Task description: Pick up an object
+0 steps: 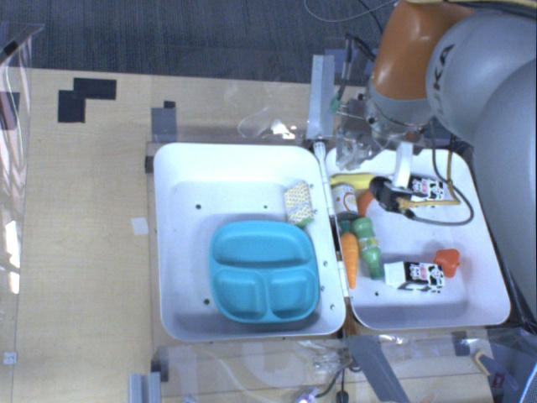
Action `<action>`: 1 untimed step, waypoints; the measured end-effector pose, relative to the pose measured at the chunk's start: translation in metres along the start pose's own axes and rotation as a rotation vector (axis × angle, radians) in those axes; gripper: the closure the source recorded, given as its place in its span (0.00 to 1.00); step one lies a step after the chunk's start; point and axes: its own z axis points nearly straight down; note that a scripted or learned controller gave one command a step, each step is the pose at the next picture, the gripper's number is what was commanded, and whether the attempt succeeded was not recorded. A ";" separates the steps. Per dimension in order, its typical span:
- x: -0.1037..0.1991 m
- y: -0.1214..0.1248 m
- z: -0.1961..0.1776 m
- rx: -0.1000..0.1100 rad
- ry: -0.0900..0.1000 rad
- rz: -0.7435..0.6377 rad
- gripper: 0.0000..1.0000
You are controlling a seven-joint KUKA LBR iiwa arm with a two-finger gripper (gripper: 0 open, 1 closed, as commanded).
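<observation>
Robot hand (352, 154) hovers over cluttered right bin (487, 300)

The hand sits low at the bin's back left corner, its fingers too blurred to tell whether they are spread or closed. Just in front of it lie a banana (352, 180), a can (342, 198), a carrot (349, 259) and green bottle (367, 243). A blue divided plate (263, 270) fills the left bin (180, 250).

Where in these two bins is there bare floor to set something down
Left bin: bare floor along its far and left sides, around the blue divided plate. Right bin: bare strip along the near wall, in front of the milk carton. It is crowded by the shared divider, where the carrot and green bottle lie.
</observation>
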 end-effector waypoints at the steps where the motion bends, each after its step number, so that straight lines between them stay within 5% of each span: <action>1: 0.006 -0.021 -0.025 -0.001 0.001 0.168 1.00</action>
